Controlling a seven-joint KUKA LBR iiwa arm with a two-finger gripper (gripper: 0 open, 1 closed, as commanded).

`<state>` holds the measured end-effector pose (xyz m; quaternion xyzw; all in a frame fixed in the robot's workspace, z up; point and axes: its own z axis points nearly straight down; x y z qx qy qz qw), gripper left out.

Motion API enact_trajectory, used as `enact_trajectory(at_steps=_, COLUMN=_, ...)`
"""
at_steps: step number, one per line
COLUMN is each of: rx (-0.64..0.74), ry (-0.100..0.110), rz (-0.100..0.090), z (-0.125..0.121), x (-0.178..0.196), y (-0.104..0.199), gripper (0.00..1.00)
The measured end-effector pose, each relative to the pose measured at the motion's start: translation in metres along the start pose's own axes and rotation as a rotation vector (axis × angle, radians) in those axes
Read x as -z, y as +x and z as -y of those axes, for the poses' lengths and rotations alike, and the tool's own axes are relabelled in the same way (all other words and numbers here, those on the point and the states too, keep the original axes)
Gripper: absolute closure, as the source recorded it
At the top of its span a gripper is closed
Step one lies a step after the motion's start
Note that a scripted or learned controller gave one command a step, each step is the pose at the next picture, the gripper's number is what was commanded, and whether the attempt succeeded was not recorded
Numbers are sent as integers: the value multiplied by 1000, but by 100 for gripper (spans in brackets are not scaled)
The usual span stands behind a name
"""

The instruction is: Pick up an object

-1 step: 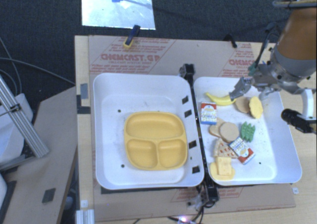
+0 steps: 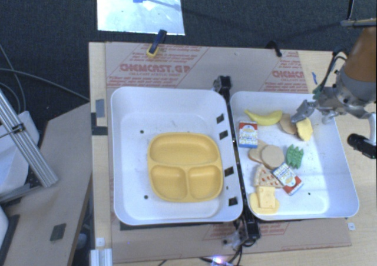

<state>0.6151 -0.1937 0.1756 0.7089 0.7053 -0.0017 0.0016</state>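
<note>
Camera view: grey two-finger claw (image 2: pixel 306 119) at the right white shallow bin's (image 2: pixel 341 200) far edge, its spread fingers straddling a pale yellow wedge-shaped toy food piece (image 2: pixel 304 130), positioned for grasping.

Under me is the bench (image 2: pixel 194 59), covered with a brown sheet that carries red print. Two shallow white bins stand directly on it, side by side and touching along the middle. The left bin (image 2: pixel 126 141) takes the bigger part of the sheet, and the right bin (image 2: pixel 341 182) is on my side, its outer corner reaching to the edge of the sheet. Black clips hold the bins together at the seam. At the far edge of the bench, a small blue and yellow tool (image 2: pixel 156 43) lies on the sheet, well apart from the bins.
</note>
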Motion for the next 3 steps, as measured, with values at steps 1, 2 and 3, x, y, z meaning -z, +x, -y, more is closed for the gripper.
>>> enact_trajectory(at_steps=1, rx=6, ry=-1, rz=-3, z=-14, x=-95, y=-13, gripper=0)
enact_trajectory(at_steps=2, rx=6, ry=-10, rz=0, z=-17, x=-77, y=-14, gripper=100)
enact_trajectory(at_steps=3, rx=17, ry=-8, rz=-6, z=-27, x=-16, y=76, gripper=100)
